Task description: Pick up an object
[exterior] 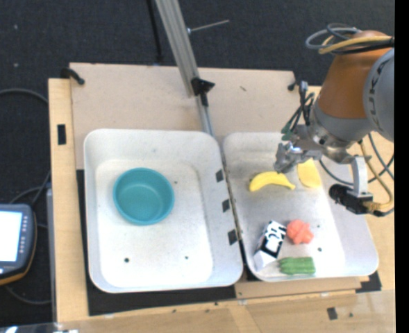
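Fingers [285, 159] above banana [271, 182] (right bin [350, 255]); open or clenched, cannot tell.

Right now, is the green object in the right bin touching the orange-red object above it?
Apart. The camera view shows a strip of white bin floor between the green object and the orange-red object; the green one lies nearer the bin's front rim.
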Robot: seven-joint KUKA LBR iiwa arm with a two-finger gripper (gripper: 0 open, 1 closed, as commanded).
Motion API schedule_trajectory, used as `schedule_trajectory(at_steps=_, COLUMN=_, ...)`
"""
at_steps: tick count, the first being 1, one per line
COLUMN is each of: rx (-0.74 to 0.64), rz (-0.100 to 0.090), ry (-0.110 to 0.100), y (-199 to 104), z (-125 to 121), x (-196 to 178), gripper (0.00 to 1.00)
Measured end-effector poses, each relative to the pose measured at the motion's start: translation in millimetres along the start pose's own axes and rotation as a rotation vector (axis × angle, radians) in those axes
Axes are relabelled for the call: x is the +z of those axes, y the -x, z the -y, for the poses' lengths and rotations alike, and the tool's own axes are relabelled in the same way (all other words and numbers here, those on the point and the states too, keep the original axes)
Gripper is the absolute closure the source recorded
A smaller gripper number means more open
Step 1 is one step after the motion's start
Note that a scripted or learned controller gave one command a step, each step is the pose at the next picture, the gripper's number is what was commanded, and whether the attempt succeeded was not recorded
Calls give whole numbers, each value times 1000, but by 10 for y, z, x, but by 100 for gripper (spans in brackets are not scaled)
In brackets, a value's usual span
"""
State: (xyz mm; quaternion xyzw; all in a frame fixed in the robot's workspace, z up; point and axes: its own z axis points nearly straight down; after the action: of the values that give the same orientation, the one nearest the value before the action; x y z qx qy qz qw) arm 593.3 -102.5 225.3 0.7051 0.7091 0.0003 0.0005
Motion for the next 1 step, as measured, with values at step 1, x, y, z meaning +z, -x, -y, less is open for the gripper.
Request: schedule_trajectory(at_steps=1, rx=-2, rz=-2, ry=1, y=-609, z=-175, x=3, gripper=100)
